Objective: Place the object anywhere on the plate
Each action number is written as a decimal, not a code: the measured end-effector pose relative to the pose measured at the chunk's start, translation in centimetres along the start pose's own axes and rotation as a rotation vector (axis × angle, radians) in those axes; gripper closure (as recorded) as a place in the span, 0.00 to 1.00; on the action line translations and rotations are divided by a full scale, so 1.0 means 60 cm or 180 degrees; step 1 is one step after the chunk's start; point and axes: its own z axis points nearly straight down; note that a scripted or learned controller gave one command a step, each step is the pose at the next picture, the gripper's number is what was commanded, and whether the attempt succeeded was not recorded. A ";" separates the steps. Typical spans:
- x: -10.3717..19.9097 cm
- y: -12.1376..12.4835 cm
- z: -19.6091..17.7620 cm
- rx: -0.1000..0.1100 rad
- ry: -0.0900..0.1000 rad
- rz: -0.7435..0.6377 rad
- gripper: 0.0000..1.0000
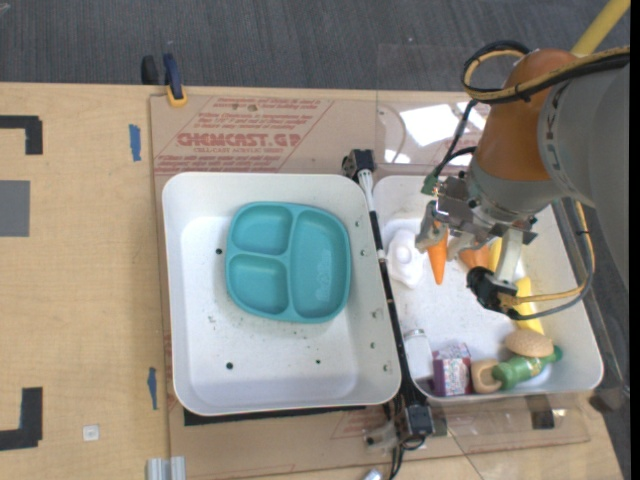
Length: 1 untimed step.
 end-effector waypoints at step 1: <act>0.147 -0.061 -0.025 -0.0017 0.0017 0.0506 1.00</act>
